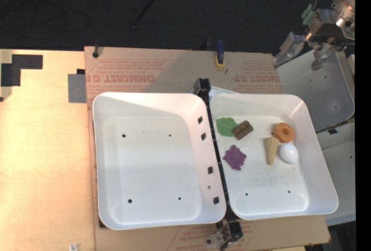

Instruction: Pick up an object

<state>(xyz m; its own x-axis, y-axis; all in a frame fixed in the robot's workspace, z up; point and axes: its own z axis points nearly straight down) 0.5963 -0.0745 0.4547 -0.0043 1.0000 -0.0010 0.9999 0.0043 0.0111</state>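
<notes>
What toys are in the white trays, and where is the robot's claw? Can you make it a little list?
left bin: nothing in it
right bin: six small toys
green piece: near the divider, touching the brown block
purple piece: below the green one
orange ring: right side of the group
cone: just under the ring
white egg: beside the cone
claw: up at top right, above the bench, away from the toys
</notes>
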